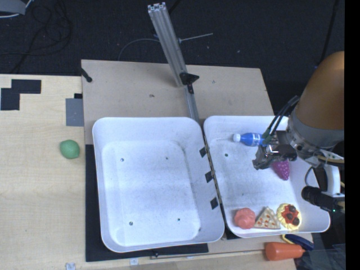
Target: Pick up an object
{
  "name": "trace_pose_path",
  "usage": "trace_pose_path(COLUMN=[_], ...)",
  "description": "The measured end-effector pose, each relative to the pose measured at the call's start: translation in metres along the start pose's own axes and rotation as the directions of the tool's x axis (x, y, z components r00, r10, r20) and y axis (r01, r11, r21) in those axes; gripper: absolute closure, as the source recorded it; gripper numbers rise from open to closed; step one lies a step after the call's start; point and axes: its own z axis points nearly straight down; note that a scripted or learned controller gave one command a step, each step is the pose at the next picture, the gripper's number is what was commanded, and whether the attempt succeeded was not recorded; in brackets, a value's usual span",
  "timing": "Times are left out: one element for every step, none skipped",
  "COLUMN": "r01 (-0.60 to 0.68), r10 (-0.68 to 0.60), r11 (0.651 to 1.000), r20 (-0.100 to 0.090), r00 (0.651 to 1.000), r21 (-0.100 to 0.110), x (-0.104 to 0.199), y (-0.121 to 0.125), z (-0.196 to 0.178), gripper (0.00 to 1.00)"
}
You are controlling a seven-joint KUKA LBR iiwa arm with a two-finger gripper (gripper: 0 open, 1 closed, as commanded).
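The pale wooden counter [39, 179] carries two shallow white plastic bins; the left-hand bin [107, 129] has a bare floor, and the right-hand bin [222, 129] holds every candidate for the pick. The grey arm with its orange band [322, 97] reaches in over that bin's right wall. Its gripper [266, 160] hangs low at mid-bin, just beside a purple toy shaped like a grape bunch [281, 169] and near a small clear bottle with a blue cap [248, 139]. Whether the fingers are apart or together I cannot tell; dark metal hides them.

The purple toy looks the likeliest target. A good grasp would centre over it before descending, since the gripper sits slightly to its left.

Open floor lies left of the gripper. Along the near rim sit a red ball [244, 217], a pizza-slice toy [268, 219] and a round fruit-tart toy [289, 215], well apart.
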Motion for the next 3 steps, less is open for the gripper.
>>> trace_pose_path(r01=[-0.001,-0.002,-0.001], r10=[0.001,0.002,0.001], r11=[1.000,1.000,1.000], r20=[0.000,0.001,0.001], r00=[1.000,1.000,1.000], r21=[-0.001,0.000,0.002], x=[0.049,0.091,0.141], y=[-0.004,-0.009,-0.016], z=[0.001,0.008,0.035], gripper=[1.00,1.00,1.00])
